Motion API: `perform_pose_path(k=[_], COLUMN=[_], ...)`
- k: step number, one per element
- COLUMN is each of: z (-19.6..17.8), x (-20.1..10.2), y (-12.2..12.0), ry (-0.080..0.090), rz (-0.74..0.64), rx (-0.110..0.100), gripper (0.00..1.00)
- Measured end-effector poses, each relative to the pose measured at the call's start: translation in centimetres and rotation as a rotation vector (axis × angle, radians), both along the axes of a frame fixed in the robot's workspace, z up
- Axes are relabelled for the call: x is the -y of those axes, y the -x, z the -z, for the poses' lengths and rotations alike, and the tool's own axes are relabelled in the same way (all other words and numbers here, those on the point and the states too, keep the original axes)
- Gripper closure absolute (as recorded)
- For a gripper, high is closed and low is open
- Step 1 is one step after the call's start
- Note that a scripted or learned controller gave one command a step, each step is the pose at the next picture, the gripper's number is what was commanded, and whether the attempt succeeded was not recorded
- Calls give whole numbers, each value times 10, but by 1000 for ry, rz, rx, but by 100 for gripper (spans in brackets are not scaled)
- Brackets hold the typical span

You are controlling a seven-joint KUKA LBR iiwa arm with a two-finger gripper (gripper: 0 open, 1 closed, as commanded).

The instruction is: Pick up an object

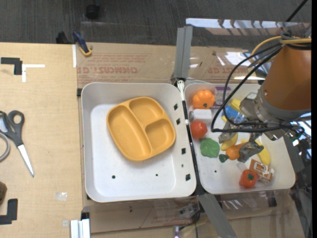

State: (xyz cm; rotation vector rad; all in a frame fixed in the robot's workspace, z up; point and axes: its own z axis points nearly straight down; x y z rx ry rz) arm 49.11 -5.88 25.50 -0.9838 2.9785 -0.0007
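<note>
My gripper (241, 144) hangs low over the middle of the right bin (287, 185), under the grey wrist and orange band of the arm. It is right above a cluster of toy foods: a yellow banana (228, 142), an orange carrot-like piece (232, 153) and a yellow piece (265, 156). Whether any of them is held is hidden by the gripper body. Further left in this bin lie an orange pumpkin (203, 99), a white block (202, 114), a red tomato (198, 129) and a green piece (209, 148). A red-orange pepper (247, 178) and a small printed box (263, 171) lie at the front.
The left bin (94, 182) holds a yellow divided plate (141, 128). Black cables loop from the arm over the right bin's back. A blue piece (237, 117) sits beside the wrist. Scissors (19, 138) lie on the bench at far left.
</note>
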Motion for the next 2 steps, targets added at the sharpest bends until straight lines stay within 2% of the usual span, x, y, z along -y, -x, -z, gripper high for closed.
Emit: perform_pose_path(k=[1, 2], z=[145, 162], x=[42, 33], y=[-18, -23], ry=[0, -1], rz=[-25, 226], rx=[-4, -3], gripper=[100, 100])
